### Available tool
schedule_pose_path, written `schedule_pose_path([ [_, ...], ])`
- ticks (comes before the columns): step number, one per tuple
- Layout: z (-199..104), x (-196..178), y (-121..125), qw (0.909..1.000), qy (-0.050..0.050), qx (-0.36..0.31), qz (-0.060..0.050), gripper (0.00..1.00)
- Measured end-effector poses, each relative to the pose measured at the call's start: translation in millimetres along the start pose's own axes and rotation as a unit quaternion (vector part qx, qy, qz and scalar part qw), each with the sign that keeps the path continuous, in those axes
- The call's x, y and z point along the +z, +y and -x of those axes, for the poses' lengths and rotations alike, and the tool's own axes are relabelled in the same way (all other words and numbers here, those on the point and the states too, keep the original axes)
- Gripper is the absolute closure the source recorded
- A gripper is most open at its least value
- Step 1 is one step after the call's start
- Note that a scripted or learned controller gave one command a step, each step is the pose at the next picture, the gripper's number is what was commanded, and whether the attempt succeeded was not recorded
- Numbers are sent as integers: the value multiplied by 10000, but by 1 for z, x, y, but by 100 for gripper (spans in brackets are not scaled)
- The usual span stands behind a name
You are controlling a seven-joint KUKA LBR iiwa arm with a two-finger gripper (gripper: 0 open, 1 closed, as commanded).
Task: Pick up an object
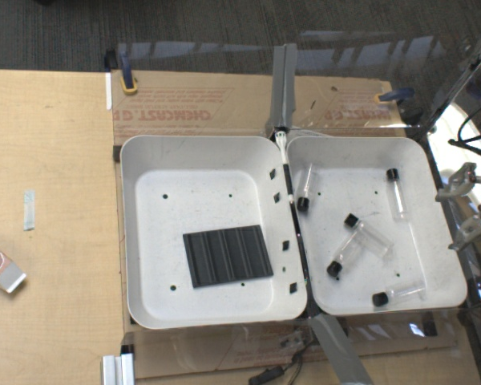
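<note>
Closest to the lens, a white strip [116, 367] sits at the bench's near edge; past it the left bin [144, 167] holds a black ribbed slab [227, 255] lying flat, its long axis running roughly left-right. Across the divider, the right bin [417, 155] holds clear black-capped tubes: one [305, 184] by the divider, one [346, 251] mid-bin on a diagonal, one [398, 294] along the near wall, one [396, 195] towards the far right. Metal hardware at the right edge, probably the gripper [465, 184], is just outside that bin, so the tubes lie to its left and nearest; how wide it stands I cannot tell.
</note>
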State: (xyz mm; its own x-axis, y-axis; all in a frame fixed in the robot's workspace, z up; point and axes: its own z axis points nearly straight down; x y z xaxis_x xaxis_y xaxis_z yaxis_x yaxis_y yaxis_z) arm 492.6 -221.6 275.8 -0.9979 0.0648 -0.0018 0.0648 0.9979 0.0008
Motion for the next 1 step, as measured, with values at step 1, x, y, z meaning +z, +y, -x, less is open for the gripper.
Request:
schedule_pose_path([
  [1, 9, -112, 1, 9961, -14, -885, -5, 0],
])
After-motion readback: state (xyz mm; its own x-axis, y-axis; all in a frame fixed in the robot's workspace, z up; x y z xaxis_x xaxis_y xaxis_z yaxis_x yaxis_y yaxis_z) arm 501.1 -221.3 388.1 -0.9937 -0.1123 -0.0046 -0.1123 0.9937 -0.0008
